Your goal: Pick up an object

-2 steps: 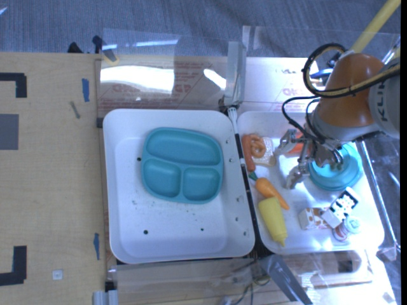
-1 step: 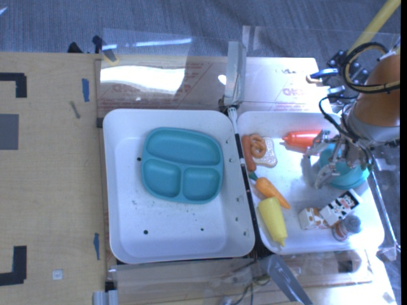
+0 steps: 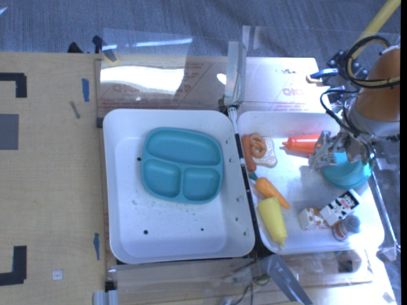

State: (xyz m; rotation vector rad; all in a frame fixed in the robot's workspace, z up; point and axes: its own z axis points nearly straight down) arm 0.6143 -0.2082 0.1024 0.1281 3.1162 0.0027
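So far nothing is lifted: the tool (image 3: 325,151) hangs low in the right bin (image 3: 375,234), beside the blue bowl (image 3: 348,170); whether it grips anything, I cannot tell.

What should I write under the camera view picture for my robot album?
Robot gripper reaches into the right bin near a blue bowl and toy corn.

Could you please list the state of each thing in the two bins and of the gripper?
Blue divided plate: flat in the left bin.
Toy corn cob: lying in the right bin.
Toy carrot: lying above the corn.
Pretzel: flat.
Orange bottle: on its side.
Blue bowl: under the gripper.
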